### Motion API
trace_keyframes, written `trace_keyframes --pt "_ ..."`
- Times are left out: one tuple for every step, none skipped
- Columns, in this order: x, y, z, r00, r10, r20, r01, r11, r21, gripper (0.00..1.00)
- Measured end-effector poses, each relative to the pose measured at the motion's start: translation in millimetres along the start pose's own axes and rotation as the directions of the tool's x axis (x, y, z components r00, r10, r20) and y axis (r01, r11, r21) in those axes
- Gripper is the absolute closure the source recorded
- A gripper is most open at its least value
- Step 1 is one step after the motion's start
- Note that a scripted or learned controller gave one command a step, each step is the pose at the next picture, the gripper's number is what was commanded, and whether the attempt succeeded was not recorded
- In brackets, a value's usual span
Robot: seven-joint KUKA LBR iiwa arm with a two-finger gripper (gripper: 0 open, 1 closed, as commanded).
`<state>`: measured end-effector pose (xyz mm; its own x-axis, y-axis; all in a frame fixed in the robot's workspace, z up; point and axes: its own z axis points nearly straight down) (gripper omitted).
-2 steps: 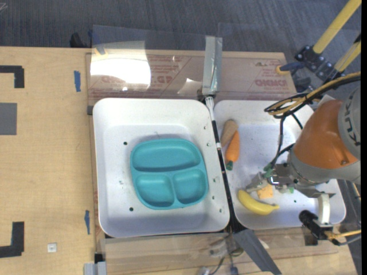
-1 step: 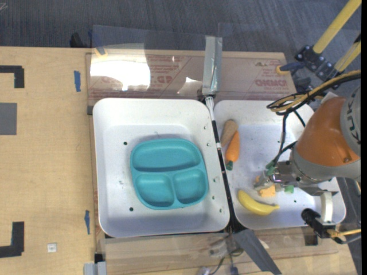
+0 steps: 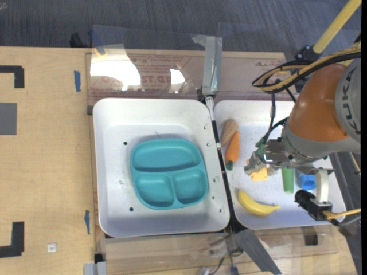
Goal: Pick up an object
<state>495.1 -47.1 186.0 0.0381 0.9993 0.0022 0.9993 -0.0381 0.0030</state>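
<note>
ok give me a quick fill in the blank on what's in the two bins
1. The teal divided tray lies in the ____ bin.
2. The banana lies in the ____ bin.
3. The tray has ____ compartments.
4. The end effector hangs over the ____ bin, near the carrot.

Missing words: left; right; three; right

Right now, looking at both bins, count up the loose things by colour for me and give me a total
Teal: 1, the divided tray in the left bin.
Orange: 2, the carrot and a small block by the gripper.
Yellow: 1, the banana.
Green: 1, the stick.
Blue: 1, a piece partly hidden by the arm.
Total: 6
</note>
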Motion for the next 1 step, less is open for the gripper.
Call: trace_keyframes --pt "-4.0 24.2 3.3 0.999 -0.047 0.002 0.047 0.999 0.006 1.0"
